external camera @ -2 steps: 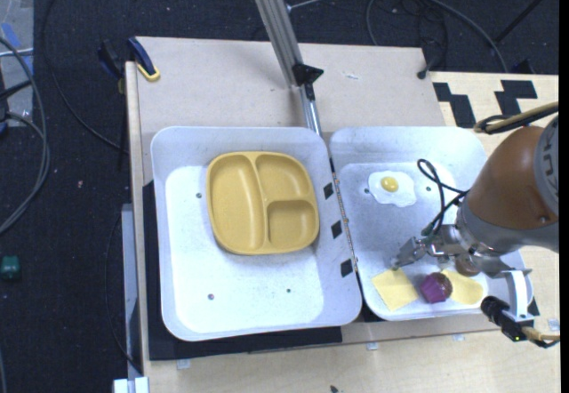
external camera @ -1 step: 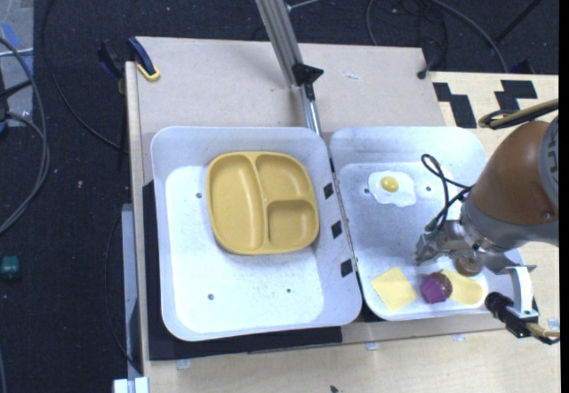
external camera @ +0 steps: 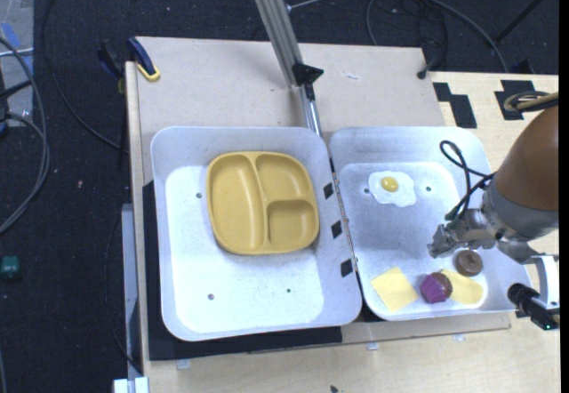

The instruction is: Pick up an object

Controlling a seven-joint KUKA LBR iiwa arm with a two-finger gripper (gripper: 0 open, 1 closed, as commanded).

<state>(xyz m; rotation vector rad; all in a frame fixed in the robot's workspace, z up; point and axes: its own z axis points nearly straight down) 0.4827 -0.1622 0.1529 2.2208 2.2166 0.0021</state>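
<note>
I'm seeing the purple object (external camera: 435, 286) lying in the right bin (external camera: 356, 204), betw. yellow slice (external camera: 394, 288) & pale piece (external camera: 468, 292). Hand (external camera: 449, 241) hovering just above it; grip state – can't tell. Fried egg (external camera: 392, 188) further back; yellow plate (external camera: 263, 202) sitting in left bin (external camera: 178, 293).

High slanted view over both bins (external camera: 169, 204)

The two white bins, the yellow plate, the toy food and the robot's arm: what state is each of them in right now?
Left bin: holds the plate.
Yellow divided plate: upright, compartments bare.
Right bin: holds the toy food.
Toy fried egg: lying flat, yolk up.
Yellow cheese slice: lying flat.
Purple toy piece: beside the cheese slice, untouched.
Brown round piece: lying just below the gripper.
Gripper: low over the right bin, nothing seen in it.
</note>
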